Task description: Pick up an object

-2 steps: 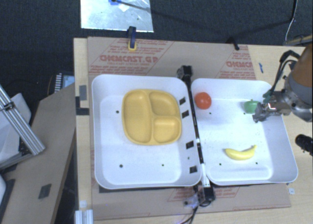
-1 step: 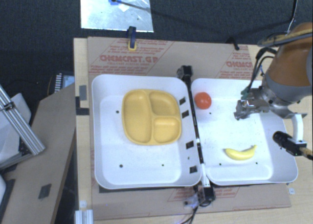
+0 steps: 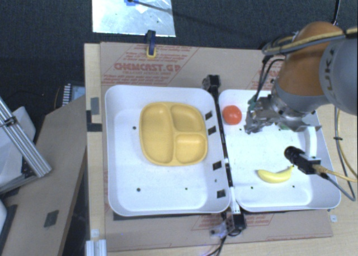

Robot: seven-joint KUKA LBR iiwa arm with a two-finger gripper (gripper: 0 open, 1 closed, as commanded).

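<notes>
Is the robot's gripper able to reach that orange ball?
Probably yes. The gripper hangs just right of the orange ball in the right bin, with bare bin floor between them and nothing blocking. The banana lies farther off.

Arm (image 3: pixel 319 65) cut off at right edge; end effector (image 3: pixel 253 122) fingers indistinct.

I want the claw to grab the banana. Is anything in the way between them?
No. In the camera view, just bare white bin floor lies between the two-finger gripper and the yellow banana.
</notes>
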